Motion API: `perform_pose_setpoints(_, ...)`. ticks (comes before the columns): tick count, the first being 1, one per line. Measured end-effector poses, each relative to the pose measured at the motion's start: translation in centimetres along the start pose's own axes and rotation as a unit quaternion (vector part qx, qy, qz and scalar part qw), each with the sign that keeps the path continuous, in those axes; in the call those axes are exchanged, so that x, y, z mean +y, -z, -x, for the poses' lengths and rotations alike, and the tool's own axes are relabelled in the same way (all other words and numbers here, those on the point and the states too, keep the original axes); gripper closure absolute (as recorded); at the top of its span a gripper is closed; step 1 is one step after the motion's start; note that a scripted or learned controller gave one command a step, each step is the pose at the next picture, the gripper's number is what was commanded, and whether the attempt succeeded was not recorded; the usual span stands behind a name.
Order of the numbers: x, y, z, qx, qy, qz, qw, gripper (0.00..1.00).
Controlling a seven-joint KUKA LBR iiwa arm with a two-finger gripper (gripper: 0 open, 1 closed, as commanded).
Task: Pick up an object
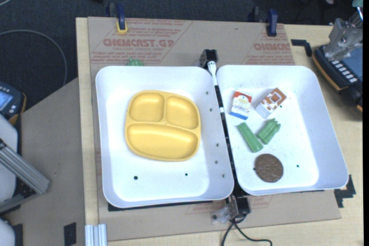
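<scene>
The right bin (323, 124) holds several small objects. A red and white carton (241, 104) lies near its back left, with a white and orange carton (271, 102) just to the right of it. Below them two green sticks (251, 137) (269, 131) lean together in a V. In front of those a brown round disc (268, 167) lies flat near the front wall. In the left bin (109, 124) a yellow divided plate (164, 125) lies flat at the middle.
A black divider strip (222, 124) runs between the two bins. Blue clamps (120, 17) (271, 22) hold the board at the back. A grey metal part (346, 37) and a yellow-and-black device (340, 75) sit beyond the right bin's back right corner.
</scene>
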State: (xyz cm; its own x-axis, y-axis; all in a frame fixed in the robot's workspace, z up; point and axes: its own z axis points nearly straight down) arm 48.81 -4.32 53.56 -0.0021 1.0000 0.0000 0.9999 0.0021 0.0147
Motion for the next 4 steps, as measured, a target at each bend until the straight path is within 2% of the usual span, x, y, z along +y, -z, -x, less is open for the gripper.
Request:
perform_pose_setpoints(1,-1.0,-12.2,-1.0,0.0,-0.001,-0.014,0.9999,1.0)
perform_pose_setpoints(2,-0.9,-4.9,-5.3,0.001,0.002,-0.002,1.0,1.0)
perform_pose_setpoints(3,-0.3,-18.3,-6.9,0.0,-0.001,-0.015,0.9999,1.0)
perform_pose_setpoints(4,-0.6,-0.6,-4.7,0.0,-0.001,0.004,1.0,1.0)
